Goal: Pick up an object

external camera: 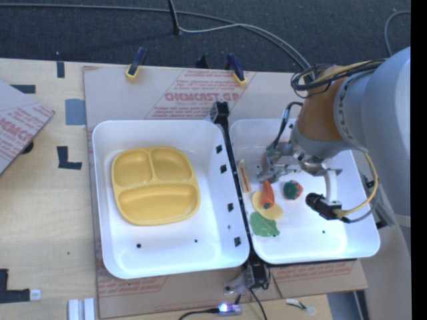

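From my station I judge the pick as barely begun: nothing is lifted yet. The pincer (272, 169) is down inside the right bin (347, 245), toward its far-left part, hanging over the cluster of small things there. I cannot tell how it is set, because the wrist hardware covers it from this slant.

The likeliest target is the orange carrot-shaped piece (267, 193), which lies on the bin floor just on the near side of the pincer, resting partly on a yellow piece (270, 211). Just nearer again sits a green leafy piece (264, 227). To the right of the carrot is a small green and red round toy (292, 190), apart from the others. A thin tan stick (244, 177) lies by the divider on the left of the group. All of these look to be sitting on the bin, none between any gripping surfaces that I can see.

The left bin (107, 245) carries a yellow divided plate (155, 184), well apart from the arm.

What is left, as I read it, is the whole grasp: settle on one piece, close on it, and raise it off the bin. The pieces crowd together, so I expect a clean hold on just one could be awkward.
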You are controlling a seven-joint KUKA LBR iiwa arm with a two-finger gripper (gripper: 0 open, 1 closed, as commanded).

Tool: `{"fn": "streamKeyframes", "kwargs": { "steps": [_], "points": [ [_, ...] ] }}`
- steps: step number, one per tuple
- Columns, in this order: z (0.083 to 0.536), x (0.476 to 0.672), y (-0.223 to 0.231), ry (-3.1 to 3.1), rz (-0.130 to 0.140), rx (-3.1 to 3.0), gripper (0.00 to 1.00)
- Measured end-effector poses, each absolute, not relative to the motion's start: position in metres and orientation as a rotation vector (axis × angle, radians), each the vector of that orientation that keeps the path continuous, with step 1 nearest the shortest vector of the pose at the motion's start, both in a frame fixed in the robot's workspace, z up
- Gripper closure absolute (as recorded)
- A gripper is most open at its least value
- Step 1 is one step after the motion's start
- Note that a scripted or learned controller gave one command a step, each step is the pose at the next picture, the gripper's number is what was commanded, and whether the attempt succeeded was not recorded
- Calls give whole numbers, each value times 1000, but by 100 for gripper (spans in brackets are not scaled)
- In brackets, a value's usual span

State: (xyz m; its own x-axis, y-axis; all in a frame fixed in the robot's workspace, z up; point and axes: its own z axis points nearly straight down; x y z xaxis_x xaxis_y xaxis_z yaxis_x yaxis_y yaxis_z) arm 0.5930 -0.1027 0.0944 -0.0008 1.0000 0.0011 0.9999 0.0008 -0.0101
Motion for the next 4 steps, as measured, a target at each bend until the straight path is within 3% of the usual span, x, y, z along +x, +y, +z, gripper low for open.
{"fn": "streamKeyframes", "kwargs": {
  "steps": [1, 3, 4],
  "points": [
    [149, 601, -107, -2221, 1, -2220, 100],
    [243, 594, -107, -2221, 2, -2220, 100],
    [261, 595, -107, -2220, 4, -2218, 100]
  ]
}}
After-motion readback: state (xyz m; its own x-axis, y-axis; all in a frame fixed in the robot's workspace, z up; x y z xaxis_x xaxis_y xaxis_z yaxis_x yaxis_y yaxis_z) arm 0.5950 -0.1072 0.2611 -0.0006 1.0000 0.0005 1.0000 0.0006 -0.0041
